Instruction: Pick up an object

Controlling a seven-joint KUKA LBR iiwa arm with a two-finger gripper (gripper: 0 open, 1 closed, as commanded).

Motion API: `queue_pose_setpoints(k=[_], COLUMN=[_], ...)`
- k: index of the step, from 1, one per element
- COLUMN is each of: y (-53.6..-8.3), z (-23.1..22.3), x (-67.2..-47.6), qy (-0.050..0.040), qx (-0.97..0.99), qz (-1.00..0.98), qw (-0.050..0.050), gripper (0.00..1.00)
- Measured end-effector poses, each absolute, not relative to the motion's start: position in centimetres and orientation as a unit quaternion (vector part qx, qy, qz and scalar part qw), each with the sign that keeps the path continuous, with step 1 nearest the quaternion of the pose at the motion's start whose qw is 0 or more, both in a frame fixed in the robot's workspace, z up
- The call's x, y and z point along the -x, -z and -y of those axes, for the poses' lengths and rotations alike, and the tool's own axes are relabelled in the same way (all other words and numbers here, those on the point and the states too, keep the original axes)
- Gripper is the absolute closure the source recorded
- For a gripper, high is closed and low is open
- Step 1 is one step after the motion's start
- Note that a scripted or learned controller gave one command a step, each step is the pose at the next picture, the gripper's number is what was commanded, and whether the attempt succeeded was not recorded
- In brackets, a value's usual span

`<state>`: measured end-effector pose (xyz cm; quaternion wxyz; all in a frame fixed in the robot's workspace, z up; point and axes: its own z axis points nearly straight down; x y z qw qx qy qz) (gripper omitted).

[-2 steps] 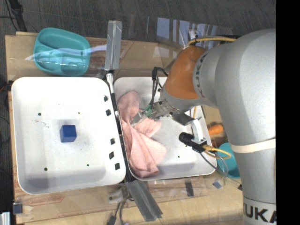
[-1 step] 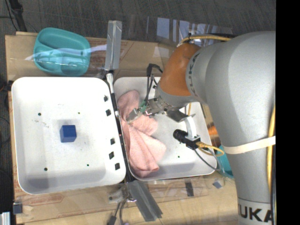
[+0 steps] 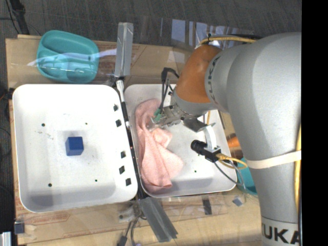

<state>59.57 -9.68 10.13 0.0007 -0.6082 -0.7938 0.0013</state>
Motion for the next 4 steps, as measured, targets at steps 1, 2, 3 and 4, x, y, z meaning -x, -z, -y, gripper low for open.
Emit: queue_pose_setpoints(k=[1, 2, 3, 4], y=[-10.1, -11.1, -11.1, -9.2], z=[9.7, 9.6, 9.6, 10.3], x=[-59.6, -59.6, -59.6, -62.6], qy=[-0.0014, -0.0016, -0.0017, -0.0007], qx=[0.608, 0.607, 0.607, 0.625], qz=[0.794, 0.795, 0.795, 0.781], qw=[0.001, 0.001, 0.001, 0.0], gripper=[0.0, 1.0, 0.0, 0.0])
